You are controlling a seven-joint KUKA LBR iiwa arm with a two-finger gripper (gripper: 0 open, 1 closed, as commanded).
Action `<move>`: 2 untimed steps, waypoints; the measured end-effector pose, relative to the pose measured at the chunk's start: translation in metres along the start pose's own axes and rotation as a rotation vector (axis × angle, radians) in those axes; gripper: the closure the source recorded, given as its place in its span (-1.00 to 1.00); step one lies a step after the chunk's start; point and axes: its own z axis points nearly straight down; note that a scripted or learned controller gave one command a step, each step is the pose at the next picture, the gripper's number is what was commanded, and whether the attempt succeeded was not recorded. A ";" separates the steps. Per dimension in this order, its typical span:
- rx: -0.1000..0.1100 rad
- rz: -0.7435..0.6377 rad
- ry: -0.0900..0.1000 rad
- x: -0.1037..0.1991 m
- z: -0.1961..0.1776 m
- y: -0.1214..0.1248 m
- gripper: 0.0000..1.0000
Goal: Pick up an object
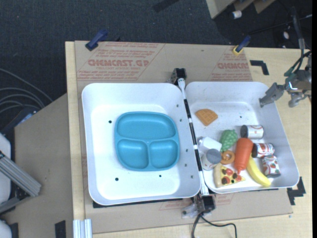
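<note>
The right bin point(277, 128) holds a pile of toy food along its near right side. There is an orange carrot point(242, 153), a green broccoli point(228, 138), a yellow banana point(258, 173) and a pizza slice point(227, 175). A tan waffle point(206, 116) lies alone toward the bin's far left. Three small cans point(255, 131) point(265, 149) point(271, 166) line the right side. My gripper point(282, 97) hangs over the bin's far right rim, away from the pile. It is open, with nothing between its fingers.
A blue three-part plate point(147, 140) lies in the left bin point(99, 113). A small donut point(227, 157), a white piece point(210, 144) and a grey cap point(213, 156) sit by the divider between the bins. Blue and yellow clamps hold the board's far edge.
</note>
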 end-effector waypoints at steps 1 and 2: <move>0.001 -0.001 0.000 -0.011 0.145 0.053 -1.00; -0.002 -0.001 0.000 0.029 0.185 0.096 -1.00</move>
